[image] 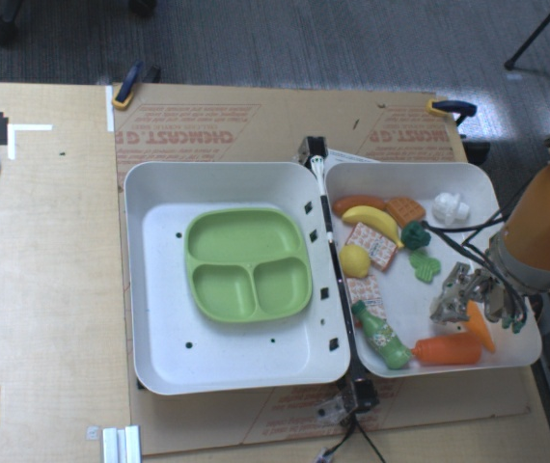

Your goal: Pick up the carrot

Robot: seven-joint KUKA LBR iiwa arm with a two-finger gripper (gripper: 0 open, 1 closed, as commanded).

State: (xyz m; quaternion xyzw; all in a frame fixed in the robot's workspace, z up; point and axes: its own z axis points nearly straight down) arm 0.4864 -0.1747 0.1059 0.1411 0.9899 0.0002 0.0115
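Note:
The carrot is a long orange piece lying flat along the near wall of the right bin, close to its near right corner. My gripper hangs low over the right side of that bin, just above and slightly behind the carrot. A second small orange piece lies right under the gripper's near side. The view does not show whether anything is held. The orange-banded wrist comes in from the right.
The right bin also holds a banana, a lemon, a green bottle, a white lump, green toy pieces and a waffle. In the left bin lies a green divided plate.

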